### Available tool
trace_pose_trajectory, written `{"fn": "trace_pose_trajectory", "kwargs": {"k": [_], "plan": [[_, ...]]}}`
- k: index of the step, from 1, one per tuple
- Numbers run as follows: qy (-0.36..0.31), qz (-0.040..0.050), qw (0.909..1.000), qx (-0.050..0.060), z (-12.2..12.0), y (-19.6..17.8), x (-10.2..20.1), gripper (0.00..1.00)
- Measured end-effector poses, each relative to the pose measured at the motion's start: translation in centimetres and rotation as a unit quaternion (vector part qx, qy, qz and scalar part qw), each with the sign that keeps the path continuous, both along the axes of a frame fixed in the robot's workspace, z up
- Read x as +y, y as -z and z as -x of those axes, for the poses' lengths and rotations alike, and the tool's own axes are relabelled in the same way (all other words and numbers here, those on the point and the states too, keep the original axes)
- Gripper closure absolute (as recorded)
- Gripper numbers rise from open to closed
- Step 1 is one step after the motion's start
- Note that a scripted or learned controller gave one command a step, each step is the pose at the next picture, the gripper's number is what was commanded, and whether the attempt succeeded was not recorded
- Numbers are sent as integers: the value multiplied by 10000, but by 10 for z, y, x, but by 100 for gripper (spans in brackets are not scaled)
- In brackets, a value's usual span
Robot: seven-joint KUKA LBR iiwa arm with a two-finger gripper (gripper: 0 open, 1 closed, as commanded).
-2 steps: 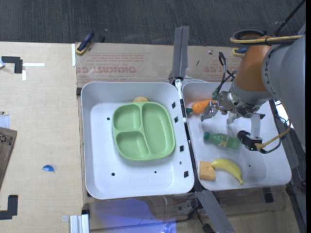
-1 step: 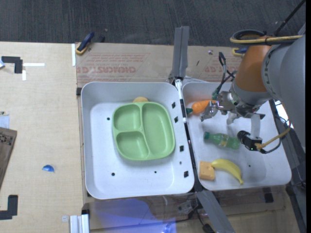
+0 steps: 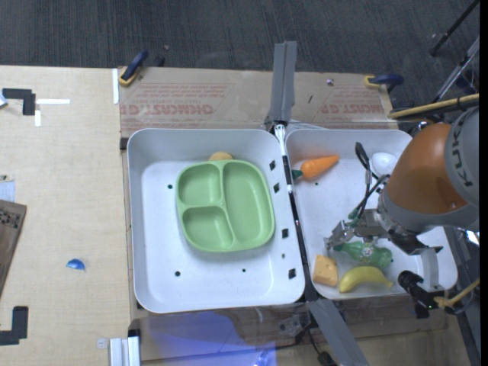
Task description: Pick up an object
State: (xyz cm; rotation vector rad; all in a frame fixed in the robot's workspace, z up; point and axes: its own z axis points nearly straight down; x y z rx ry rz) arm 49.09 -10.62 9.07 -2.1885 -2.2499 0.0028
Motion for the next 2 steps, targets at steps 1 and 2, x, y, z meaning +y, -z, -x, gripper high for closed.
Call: {"fn": "trace_pose_trajectory", "kwargs": {"k": [1, 2], "plan": [[16, 0, 10000, 1, 0, -9, 0, 100], [-1632, 4, 9866, -18, -22, -100, 50, 100]]}}
